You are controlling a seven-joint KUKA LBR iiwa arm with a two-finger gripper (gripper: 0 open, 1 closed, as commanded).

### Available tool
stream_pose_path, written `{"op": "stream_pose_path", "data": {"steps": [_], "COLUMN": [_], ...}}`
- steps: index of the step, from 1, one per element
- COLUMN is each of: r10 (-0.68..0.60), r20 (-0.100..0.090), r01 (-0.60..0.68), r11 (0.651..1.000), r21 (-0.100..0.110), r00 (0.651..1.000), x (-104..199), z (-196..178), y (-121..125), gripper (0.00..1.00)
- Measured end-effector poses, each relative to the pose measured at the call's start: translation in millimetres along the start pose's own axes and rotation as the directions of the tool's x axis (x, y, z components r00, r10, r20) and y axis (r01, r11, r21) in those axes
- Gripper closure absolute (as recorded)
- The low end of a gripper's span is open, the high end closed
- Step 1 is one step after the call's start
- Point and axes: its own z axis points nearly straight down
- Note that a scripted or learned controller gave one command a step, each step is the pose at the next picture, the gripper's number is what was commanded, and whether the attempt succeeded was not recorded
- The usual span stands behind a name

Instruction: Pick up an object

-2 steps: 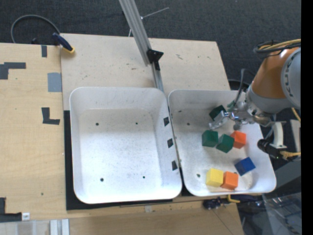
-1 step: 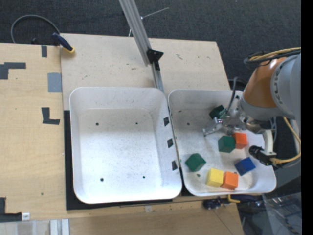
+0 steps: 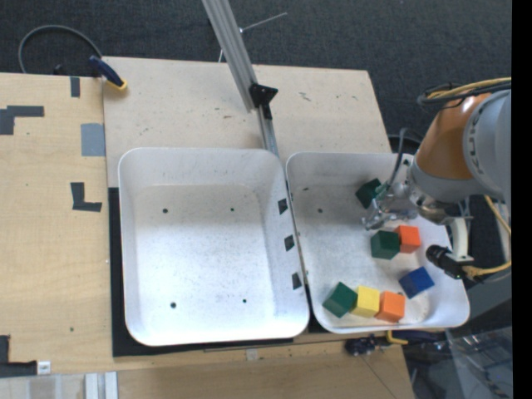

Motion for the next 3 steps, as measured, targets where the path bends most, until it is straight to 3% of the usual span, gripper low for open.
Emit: {"op": "stream_pose_path", "data": {"steps": [3], "r10": [0.001], "r20": [0.002], "r01": [-0.001], "r11": [1.0], "r21": [-0.007], "r00": [1.0], "x": [5], "z": [-154], "y": [-1], "gripper": [1.0]}}
